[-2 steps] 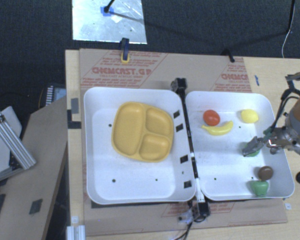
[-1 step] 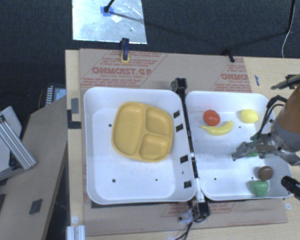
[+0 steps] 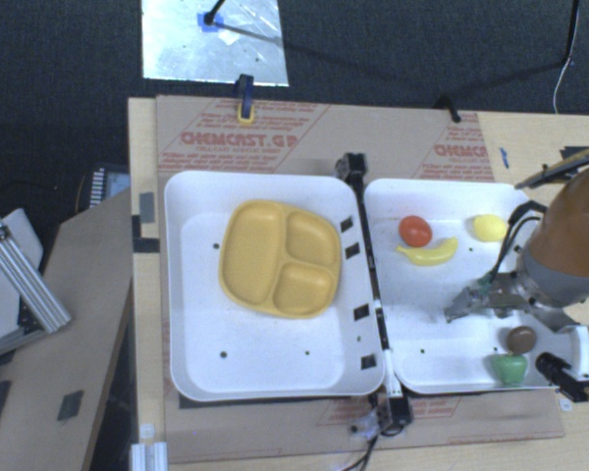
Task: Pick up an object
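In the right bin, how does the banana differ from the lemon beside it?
The banana is long and curved, while the lemon is short and rounded. The banana lies nearer the middle of the right bin, next to the tomato; the lemon sits nearer the arm. The lemon is a brighter yellow. Both are yellow toy fruits lying loose on the bin floor.

The left shallow white bin (image 3: 191,361) is largely taken up by a yellow three-compartment plastic plate (image 3: 278,258); open floor is left around the plate, widest along the near edge. In the right shallow white bin (image 3: 412,361), the near-left floor is unobstructed. The far part is occupied by a red round tomato (image 3: 414,230), a yellow banana (image 3: 428,254) and a yellow lemon (image 3: 489,227), set near one another. The near-right corner is crowded by a brown round object (image 3: 520,340) and a green apple (image 3: 509,366), just beside each other.
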Robot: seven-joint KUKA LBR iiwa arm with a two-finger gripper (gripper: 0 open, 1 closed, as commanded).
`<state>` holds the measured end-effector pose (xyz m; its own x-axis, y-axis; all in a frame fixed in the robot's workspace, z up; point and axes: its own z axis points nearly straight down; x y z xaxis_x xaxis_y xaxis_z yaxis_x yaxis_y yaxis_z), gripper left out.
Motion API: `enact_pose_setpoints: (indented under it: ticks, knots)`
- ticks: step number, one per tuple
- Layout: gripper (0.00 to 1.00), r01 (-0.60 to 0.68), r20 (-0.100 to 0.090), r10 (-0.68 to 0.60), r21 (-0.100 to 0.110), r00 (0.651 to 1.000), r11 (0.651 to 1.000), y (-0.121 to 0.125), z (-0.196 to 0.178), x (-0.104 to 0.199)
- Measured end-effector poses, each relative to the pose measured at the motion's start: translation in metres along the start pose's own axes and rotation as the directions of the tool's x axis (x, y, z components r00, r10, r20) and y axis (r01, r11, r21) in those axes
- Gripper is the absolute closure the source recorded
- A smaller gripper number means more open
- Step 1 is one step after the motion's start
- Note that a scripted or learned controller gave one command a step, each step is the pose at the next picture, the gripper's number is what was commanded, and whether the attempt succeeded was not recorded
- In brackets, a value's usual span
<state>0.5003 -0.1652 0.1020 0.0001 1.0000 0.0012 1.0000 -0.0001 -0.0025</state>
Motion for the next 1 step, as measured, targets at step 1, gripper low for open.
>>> enact_pose_setpoints:
  ticks: [1]
  knots:
    - [1.00, -0.001, 0.002, 0.001, -0.005, 1.000, 1.000, 0.0012, -0.0129, -0.0005]
